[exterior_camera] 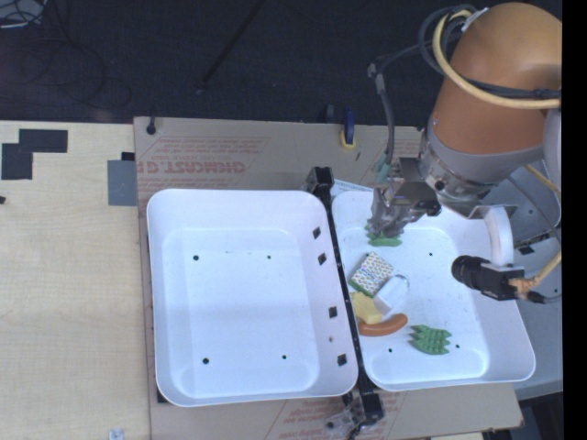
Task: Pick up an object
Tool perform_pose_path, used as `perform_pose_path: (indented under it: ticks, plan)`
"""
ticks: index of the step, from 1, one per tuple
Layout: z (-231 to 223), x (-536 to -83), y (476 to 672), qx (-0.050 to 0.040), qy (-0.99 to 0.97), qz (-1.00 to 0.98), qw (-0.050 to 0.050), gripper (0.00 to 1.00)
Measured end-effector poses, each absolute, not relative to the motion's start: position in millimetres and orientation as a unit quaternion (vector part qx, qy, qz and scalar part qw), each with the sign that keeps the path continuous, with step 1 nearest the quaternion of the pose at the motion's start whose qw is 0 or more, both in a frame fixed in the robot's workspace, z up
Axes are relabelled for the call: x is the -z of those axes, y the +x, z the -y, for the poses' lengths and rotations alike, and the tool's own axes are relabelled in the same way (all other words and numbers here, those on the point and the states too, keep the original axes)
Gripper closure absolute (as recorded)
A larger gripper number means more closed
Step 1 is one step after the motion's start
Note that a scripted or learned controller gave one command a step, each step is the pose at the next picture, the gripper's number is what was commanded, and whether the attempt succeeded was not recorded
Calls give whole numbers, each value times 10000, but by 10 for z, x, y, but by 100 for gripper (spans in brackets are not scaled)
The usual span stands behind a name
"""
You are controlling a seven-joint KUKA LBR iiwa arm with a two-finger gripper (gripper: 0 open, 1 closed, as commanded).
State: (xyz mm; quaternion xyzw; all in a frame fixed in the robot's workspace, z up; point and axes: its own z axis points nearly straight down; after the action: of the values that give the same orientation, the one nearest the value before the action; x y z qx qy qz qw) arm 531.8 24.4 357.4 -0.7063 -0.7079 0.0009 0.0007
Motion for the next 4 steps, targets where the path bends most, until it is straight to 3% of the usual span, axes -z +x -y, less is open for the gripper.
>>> perform_pose_path:
  ticks: [1,2,3,4]
  plan:
    - [-452,-4518,6084,31,-7059,7083,-35,100]
    - [-915,-4476,5801,-17,-7062,7080,16,100]
    - [-1222,-3343,6220,-31,-7050,7092,22,100]
    - [-1413,-3586,6362,-7,-7069,7074,4,100]
